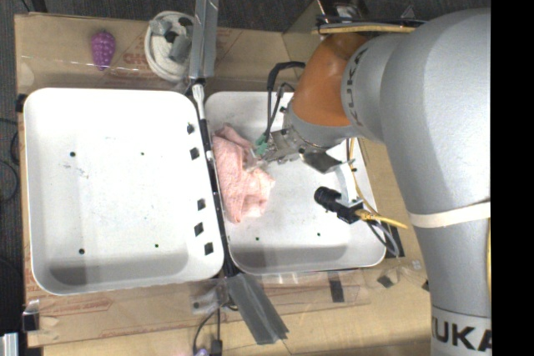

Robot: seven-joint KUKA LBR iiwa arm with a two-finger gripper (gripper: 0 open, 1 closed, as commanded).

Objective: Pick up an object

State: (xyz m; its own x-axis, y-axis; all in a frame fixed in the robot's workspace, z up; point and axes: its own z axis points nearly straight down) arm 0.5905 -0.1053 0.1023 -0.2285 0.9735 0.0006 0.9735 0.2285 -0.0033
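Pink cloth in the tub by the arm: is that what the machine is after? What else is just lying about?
Part of the job:
- crumpled pink cloth, lying in the white bin nearer the arm
- pincer, right by the cloth's upper edge

Just lying about:
- small purple knobbly object, behind the bins
- white coiled roll, beside it
- other white bin

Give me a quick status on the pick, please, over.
Gripper at pink cloth's upper edge, right bin. Cloth bunched on bin floor, not lifted. No other item crowding it.
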